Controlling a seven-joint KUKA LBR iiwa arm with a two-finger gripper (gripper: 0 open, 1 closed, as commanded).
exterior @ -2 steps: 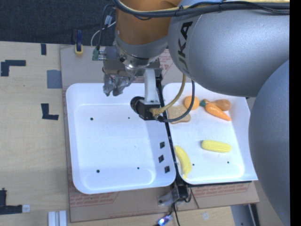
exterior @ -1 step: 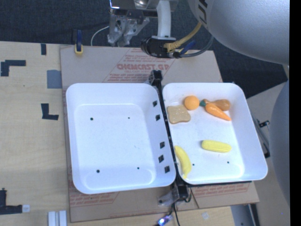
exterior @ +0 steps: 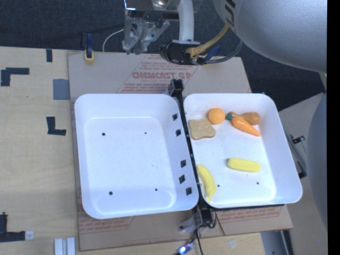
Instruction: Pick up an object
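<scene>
From the camera view I see my end effector (exterior: pixel 139 39) hanging above the tabletop (exterior: pixel 32 137), beyond the far rims of both bins; I cannot tell how wide it stands, and nothing shows in it. Nearest below it is the left bin (exterior: pixel 79 142), its floor bare. Further down and to its right, the right bin (exterior: pixel 284 158) carries an orange (exterior: pixel 215 116), carrot (exterior: pixel 245 124), bread slice (exterior: pixel 201 129), corn cob (exterior: pixel 244 165), and a banana (exterior: pixel 206 180) hugging the dividing rim.

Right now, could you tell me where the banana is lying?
The banana lies in the right bin, at its near-left corner against the wall beside the left bin, just left of the corn cob.
</scene>
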